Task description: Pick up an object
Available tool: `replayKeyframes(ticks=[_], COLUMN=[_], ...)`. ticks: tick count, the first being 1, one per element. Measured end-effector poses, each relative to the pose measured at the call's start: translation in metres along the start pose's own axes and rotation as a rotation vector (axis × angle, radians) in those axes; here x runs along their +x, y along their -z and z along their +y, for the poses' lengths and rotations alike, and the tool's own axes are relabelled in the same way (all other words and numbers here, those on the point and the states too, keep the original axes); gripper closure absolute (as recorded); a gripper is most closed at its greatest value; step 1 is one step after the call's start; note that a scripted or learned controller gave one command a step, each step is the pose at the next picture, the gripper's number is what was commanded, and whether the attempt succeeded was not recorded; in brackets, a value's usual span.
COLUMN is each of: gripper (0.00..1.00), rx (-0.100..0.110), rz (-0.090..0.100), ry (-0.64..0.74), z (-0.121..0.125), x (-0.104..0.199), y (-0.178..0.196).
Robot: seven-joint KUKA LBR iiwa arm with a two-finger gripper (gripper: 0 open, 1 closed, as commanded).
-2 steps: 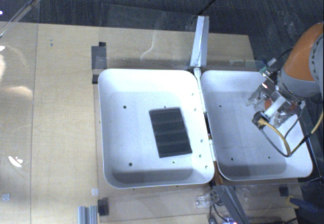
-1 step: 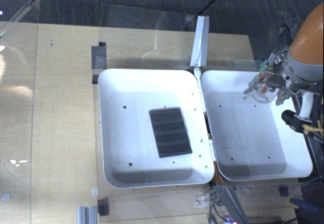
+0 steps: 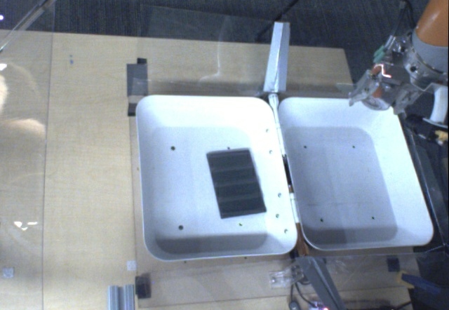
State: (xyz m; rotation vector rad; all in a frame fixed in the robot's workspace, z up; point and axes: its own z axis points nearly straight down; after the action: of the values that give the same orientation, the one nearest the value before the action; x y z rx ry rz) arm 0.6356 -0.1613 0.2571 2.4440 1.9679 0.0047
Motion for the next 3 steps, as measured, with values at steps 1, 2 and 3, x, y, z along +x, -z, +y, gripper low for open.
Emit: replayKeyframes(ticks=[1, 2, 3], gripper=[0.0, 0.0, 0.0], rx=[0.005, 0.002, 0.005], rz=[0.001, 0.0, 0.0], ry=[-0.218, -0.088, -0.13], z=[-0.107, -0.027, -0.053], x=[0.064, 0.033, 0.073], y=[-0.05, -0.041, -0.073])
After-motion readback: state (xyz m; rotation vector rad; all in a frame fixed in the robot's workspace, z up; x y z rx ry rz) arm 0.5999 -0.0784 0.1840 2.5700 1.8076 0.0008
